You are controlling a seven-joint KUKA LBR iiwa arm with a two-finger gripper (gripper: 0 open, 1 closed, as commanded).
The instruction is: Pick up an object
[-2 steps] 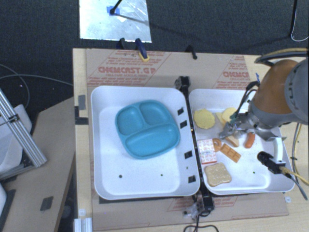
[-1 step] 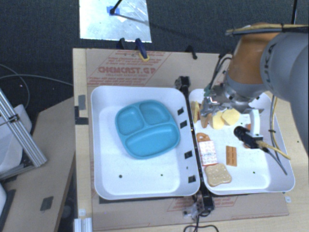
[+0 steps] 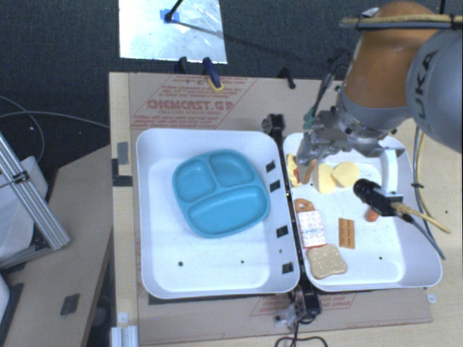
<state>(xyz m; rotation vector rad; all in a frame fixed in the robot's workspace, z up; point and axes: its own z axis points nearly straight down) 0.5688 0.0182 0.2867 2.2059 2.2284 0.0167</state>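
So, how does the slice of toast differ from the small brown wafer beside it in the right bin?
The slice of toast is wide and rounded, with a pale face inside a darker crust; the brown wafer is a narrow strip, evenly orange-brown. The toast lies nearer the front wall of the right bin; the wafer lies further back, toward the gripper. Both lie flat on the bin floor, and nothing touches them.

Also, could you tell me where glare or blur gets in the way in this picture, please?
In the camera view, the foil sheet behind the bench glares near white; the arm's orange band is close and soft-edged; the blue divided plate and the toast slice read evenly lit; the gripper casts shade over the yellow pieces.
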